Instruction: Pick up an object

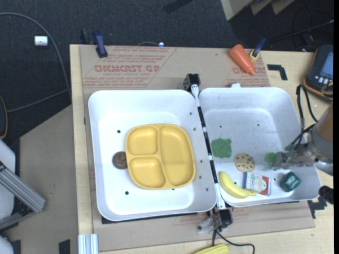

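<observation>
The right bin (249, 107) holds a flat green piece (221, 147), a round speckled cookie (244, 162), a banana (234, 186), a small red and white carton (257, 183), a small light green item (272, 157) and a dark green block (290, 182). My gripper (288, 161) hangs low at the bin's right side. It sits just right of the small light green item and above the dark green block. The grey arm (324, 147) comes in over the bin's right rim.
The left bin (106, 110) carries a yellow divided plate (159, 156), with a brown round piece (119, 160) at its left edge. An orange object (242, 60) and a blue clamp (99, 44) lie on the bench behind the bins.
</observation>
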`<move>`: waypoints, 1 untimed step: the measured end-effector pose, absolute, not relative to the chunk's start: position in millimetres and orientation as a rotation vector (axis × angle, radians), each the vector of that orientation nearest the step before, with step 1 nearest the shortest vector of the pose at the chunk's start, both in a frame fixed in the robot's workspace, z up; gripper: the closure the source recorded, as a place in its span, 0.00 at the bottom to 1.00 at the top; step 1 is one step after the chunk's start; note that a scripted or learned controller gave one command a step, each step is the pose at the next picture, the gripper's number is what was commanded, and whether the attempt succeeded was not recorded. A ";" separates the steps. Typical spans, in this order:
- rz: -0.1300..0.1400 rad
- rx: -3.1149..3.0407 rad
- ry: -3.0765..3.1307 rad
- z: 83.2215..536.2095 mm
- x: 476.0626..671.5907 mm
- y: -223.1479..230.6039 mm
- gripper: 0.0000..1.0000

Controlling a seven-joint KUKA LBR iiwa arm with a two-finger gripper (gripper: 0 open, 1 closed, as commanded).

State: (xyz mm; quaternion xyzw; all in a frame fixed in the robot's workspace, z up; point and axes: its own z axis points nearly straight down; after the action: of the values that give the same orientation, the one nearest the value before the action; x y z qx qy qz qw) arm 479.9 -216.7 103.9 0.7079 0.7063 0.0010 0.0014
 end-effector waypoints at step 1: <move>0.005 2.221 2.215 113.7 480.4 -216.5 1.00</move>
State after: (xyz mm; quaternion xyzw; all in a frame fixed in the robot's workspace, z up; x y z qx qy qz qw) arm 480.4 -216.5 113.7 0.7080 0.7062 0.0015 0.0025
